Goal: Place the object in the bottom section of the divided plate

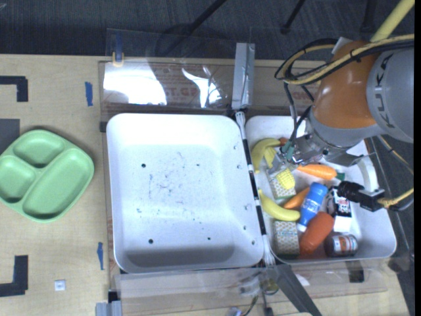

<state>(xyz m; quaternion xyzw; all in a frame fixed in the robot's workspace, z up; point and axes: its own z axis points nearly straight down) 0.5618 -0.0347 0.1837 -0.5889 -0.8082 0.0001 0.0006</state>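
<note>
The pale green divided plate (pixel 43 174) is seen alone left of both bins; the gripper's (pixel 294 151) state cannot be told.

You have two white bins side by side at frame centre: the left bin (pixel 177 183), with only faint scuffs and a few dark dots on its floor, and the right bin (pixel 380 236), crowded with items. Behind the left bin, a clear plastic sheet (pixel 168 84) catches glare near the top of the frame. The wooden bench (pixel 52 78) carries black corner marks (pixel 16 87) at the far left and blue tape strips (pixel 89 92) near the left bin's edge. At the bottom left lies what may be a small white tag (pixel 60 284).
</note>
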